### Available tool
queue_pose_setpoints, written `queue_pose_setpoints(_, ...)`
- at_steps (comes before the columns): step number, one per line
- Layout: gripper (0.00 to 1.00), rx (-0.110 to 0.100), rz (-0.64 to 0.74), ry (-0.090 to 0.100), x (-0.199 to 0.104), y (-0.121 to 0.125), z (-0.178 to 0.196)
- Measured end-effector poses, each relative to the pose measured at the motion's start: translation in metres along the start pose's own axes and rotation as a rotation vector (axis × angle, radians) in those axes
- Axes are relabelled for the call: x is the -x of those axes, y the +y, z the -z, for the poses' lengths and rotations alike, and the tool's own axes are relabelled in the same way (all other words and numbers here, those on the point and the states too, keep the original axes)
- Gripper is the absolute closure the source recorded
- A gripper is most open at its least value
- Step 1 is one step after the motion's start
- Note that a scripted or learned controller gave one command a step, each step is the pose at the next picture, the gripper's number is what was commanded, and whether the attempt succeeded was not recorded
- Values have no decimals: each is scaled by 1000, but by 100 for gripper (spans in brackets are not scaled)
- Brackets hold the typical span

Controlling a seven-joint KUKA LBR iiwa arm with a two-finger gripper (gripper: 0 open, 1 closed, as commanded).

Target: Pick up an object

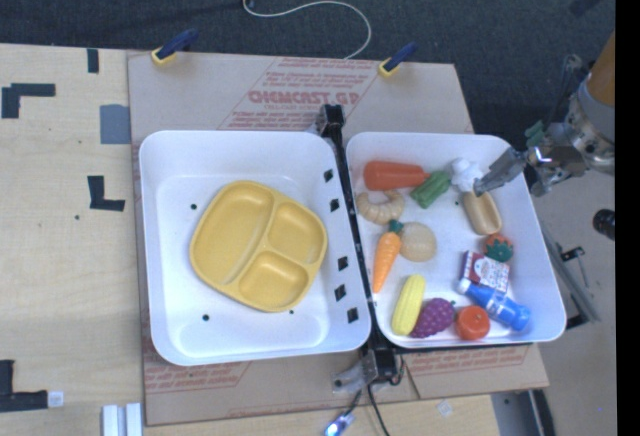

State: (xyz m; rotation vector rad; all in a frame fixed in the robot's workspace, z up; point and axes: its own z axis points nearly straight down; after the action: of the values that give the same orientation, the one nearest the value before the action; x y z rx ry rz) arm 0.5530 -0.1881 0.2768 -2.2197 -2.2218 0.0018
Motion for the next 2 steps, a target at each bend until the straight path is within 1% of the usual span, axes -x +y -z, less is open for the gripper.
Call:
queue_pose_setpoints(1,0,-7,5,4,-92,-73,-16)
queue_pose_setpoints(2,0,19,5,-1,-139,-63,198)
